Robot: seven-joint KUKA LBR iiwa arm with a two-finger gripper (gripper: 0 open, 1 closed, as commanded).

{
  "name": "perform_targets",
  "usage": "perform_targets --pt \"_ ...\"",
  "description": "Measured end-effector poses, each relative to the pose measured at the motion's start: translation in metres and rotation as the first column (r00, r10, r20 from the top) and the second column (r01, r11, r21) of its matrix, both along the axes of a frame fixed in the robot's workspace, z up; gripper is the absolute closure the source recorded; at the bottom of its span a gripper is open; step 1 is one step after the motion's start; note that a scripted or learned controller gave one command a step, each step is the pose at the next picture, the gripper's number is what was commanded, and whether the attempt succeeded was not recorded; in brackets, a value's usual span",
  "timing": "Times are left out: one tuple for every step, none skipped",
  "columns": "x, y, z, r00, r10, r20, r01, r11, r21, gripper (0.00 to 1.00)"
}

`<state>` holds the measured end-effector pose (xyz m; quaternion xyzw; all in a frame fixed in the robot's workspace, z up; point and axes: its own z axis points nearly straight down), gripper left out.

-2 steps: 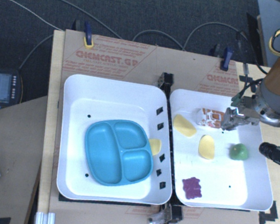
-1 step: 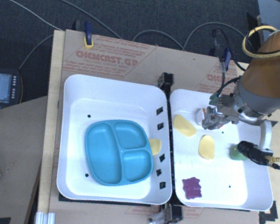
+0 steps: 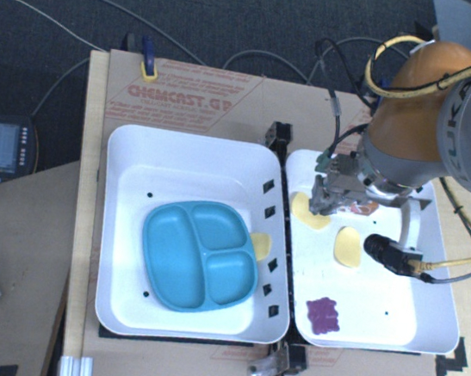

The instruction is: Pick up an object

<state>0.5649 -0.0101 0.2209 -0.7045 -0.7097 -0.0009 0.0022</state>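
Board (image 3: 187,98) under bins reads "CHEMCAST" in red. Dark carpet (image 3: 49,26) beyond. Gripper (image 3: 324,202) over right bin's (image 3: 425,327) back-left corner; finger state unclear.

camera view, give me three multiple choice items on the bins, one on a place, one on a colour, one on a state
1. Where does the blue divided tray lie?
A. in the left bin
B. in the right bin
C. on the cardboard

2. What colour is the small piece near the right bin's front edge?
A. green
B. purple
C. orange

3. How does the gripper stand?
A. low over the pale yellow piece in the right bin
B. over the blue tray
C. outside both bins

Answers: 1 A, the tray lies in the left bin. 2 B, it is plainly purple. 3 A, its tip meets that piece at the right bin's back left.
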Motion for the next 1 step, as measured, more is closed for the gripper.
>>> perform_targets --pt "-0.0024 0.0598 -0.0078 1.0 -0.001 -0.002 0.001 1.0 -0.001 1.0"
